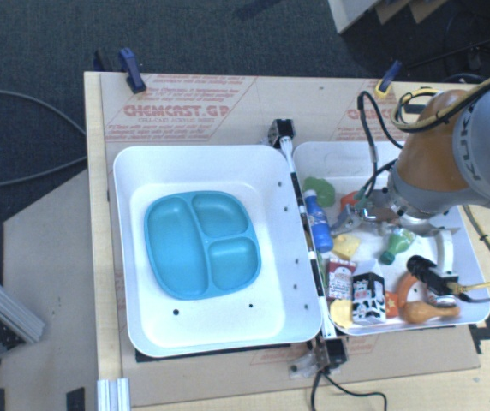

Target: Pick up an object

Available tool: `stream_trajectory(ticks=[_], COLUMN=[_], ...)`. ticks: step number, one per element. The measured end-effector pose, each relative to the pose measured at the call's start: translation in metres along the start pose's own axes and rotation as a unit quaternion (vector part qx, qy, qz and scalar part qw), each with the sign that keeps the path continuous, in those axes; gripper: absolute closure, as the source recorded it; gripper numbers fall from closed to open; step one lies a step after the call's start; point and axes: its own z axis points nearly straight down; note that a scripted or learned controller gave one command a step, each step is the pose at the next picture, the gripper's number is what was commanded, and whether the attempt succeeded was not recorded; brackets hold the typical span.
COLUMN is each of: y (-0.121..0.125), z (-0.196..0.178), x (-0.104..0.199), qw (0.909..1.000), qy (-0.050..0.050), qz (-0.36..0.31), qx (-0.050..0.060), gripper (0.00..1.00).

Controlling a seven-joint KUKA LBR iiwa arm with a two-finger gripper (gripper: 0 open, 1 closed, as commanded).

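**Because the right-hand bin is so crowded, the pick needs one clear target**

As things stand, the gripper (369, 214) sits low in the right-hand bin (348, 154), about the middle of the clutter. The grey-and-orange arm (438, 157) bulks over it from the right. The wrist hides the working end from me, so I can't tell whether the gripper is open or closed. I see nothing I could call held.

Closest to it are a small yellow piece (346, 247), just toward the near side, and a little green bottle (397, 247) lying tilted beside the wrist. A blue tube (318, 223) runs along the wall shared with the other bin, with a green lump (319, 188) past its far end. Nearer the front edge are a red-and-white packet (341, 277) and a black-and-white carton (367, 298), touching or nearly so. A toy drumstick (429, 311) lies toward the front right corner. The left-hand bin (134, 187) holds a blue divided plate (202, 242), well apart from all this.

My guess is that the arm is settling on a grasp, and any of these would count as the object. The green bottle looks the kindest choice, with some bare white floor around it, whereas the yellow piece has neighbours close by. I'd want the gripper to come straight down, straddle the bottle across its narrow width, close fully before rising, and then lift vertically. The risk is catching two things at once, or nudging the target aside on the way down.
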Motion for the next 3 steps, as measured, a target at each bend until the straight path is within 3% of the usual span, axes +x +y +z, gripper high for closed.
stream_trajectory(ticks=[1, 2, 3], y=[-0.066, -0.014, -0.012], z=[0.003, 0.002, -0.008], x=[-0.001, 0.013, 0.015], qw=[1.0000, 1.0000, 1.0000], qy=[-0.002, -0.003, -0.002], qz=[0.001, 0.001, 0.000], qx=[0.000, -0.002, -0.005], gripper=[0.00, 0.00, 1.00])
